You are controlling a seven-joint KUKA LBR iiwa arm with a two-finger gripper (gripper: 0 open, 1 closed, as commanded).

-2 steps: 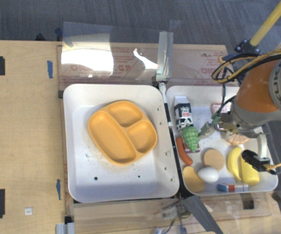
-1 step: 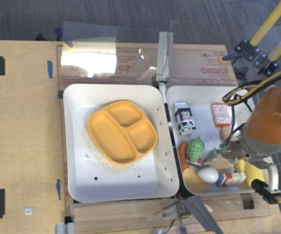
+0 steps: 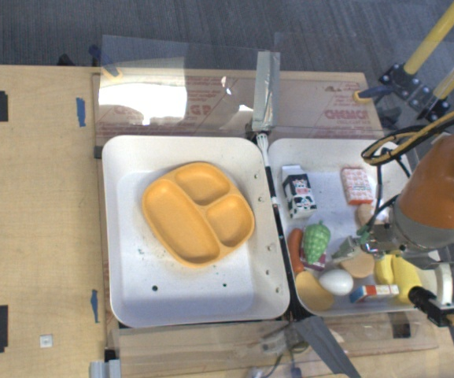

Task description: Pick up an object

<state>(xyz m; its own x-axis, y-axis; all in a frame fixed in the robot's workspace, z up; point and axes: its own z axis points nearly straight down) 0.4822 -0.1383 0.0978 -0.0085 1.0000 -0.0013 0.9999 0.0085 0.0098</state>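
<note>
Several small items crowd the right bin, nearest the gripper a tan disc and white egg; I cannot tell the pincer's state, so it should descend squarely over one piece, clear of neighbours.

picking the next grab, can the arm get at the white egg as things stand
Probably yes. The white egg lies uncovered in the right bin, open from above, with the arm already over that bin. A yellow bowl and a tan round piece touch it, so room is tight.
</note>
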